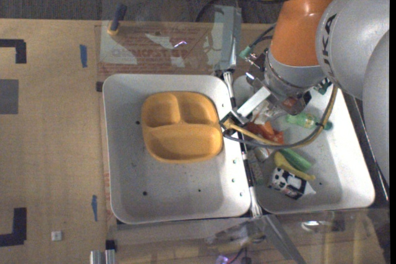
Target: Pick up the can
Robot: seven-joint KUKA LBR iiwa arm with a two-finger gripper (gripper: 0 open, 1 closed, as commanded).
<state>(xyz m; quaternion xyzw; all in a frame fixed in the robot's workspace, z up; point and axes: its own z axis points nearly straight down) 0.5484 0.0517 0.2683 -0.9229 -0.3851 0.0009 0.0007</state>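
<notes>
On the camera view I have the arm reaching in from the right, its orange band (303, 21) high above the right bin (352, 188); the claw (234, 120) hangs low over the seam where the two bins meet; from this angle I cannot tell how far it is open, and I see nothing gripped in it. Just left of the claw, close against it, sits the rim of a yellow divided tray (181, 127), which lies in the left bin (124, 195). Just right of the claw, partly under the wrist, is a small red item (267, 131); further right of it lies a pale green translucent piece (303, 120). Below and to the right of the claw lie a yellow and green pair of items (292, 161), touching one another; beyond those, further from the claw in the same direction, is what I take for the can (288, 182), a small black-and-white patterned thing lying on the floor of the right bin, apart from the claw; its shape is too blurred for me to be sure.
</notes>
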